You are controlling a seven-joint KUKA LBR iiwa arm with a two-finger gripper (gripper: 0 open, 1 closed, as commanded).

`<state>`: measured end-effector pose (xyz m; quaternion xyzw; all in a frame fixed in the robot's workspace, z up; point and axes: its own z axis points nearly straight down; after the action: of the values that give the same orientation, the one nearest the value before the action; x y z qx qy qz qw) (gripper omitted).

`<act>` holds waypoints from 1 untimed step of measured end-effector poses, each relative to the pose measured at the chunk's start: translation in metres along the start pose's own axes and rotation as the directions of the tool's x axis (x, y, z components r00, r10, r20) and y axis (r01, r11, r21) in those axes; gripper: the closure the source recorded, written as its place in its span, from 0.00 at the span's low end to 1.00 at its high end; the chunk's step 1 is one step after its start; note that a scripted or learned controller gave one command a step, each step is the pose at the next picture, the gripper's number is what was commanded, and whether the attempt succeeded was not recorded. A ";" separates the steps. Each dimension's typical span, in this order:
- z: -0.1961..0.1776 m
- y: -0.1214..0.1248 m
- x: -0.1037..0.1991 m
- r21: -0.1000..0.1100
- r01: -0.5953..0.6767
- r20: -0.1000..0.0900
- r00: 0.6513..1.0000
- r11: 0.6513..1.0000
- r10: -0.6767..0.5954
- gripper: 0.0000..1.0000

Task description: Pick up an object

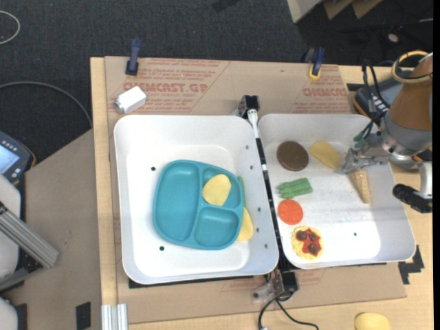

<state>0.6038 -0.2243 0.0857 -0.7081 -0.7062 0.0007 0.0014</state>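
The right bin (385,249) holds the small food pieces; the arm (412,115) comes in over its 2 o'clock corner. The claw (357,162) hangs there, whether spread or pressed together I cannot tell. Nearest is the cone (361,185), just toward 6 o'clock of the claw, long axis running 12 to 6. The yellow piece (326,155) lies at the claw's 9 o'clock.

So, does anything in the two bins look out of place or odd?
Yes: a yellow piece in the left bin lies half off the blue tray, at its right edge. The other sits in a compartment.
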 end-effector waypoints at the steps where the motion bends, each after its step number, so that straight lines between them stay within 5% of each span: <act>1: -0.015 0.066 0.002 -0.011 0.006 0.004 1.000 1.000 -0.006 1.00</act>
<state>0.6697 -0.2230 0.1001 -0.7058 -0.7084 -0.0019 -0.0038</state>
